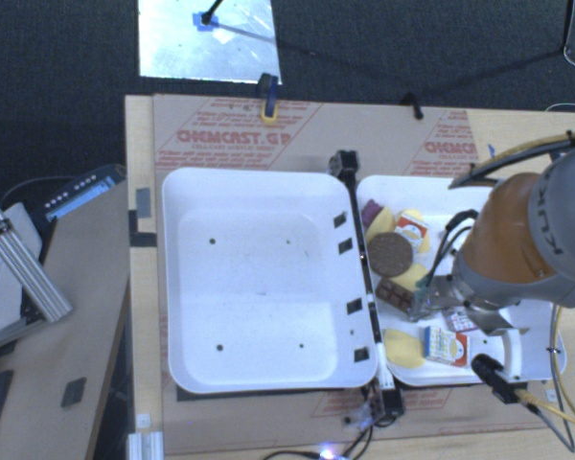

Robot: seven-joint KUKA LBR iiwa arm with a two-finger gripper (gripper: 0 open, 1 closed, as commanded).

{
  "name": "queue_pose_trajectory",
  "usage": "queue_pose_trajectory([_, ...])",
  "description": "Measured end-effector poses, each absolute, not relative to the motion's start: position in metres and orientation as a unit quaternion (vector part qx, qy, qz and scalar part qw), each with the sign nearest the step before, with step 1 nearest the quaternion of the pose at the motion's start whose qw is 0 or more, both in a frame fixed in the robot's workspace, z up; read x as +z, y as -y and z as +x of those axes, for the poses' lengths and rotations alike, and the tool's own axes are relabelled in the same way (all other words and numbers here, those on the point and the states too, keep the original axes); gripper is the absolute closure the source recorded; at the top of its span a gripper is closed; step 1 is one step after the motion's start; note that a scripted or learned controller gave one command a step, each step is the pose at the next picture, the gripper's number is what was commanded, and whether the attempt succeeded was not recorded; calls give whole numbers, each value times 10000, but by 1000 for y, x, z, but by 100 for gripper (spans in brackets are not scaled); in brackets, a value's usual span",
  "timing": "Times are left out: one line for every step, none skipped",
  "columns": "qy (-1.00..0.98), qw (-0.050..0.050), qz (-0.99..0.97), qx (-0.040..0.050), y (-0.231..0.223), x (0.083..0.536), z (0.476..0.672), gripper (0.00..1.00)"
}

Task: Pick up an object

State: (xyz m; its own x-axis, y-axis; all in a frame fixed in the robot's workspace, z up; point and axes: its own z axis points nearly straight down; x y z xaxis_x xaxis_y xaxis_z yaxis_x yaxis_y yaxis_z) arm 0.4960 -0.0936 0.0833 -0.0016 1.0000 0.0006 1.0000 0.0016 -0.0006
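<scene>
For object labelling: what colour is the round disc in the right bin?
Brown, speckled: the round disc, seen in the camera view.

The arm [517, 242] reaches in from the right, hanging over the right bin [532, 372], which holds a brown round disc [390, 253], yellow bits [402, 349] and a small carton [447, 345]. The left bin [259, 276] fills mid-frame.

Robotics lab or test cell. Evidence: an industrial arm [522, 242] over two white bins [259, 276] on a plywood bench [297, 127], aluminium framing [19, 266] at left, loose cables [441, 75] across dark carpet [57, 65].
</scene>
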Motion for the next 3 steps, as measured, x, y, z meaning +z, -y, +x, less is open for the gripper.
queue_pose_trajectory([7086,-30,-7056,-16,110,85,551,100])
queue_pose_trajectory([7101,-41,-7041,-27,100,86,650,100])
queue_pose_trajectory([7076,-7,-7066,-20,76,190,564,100])
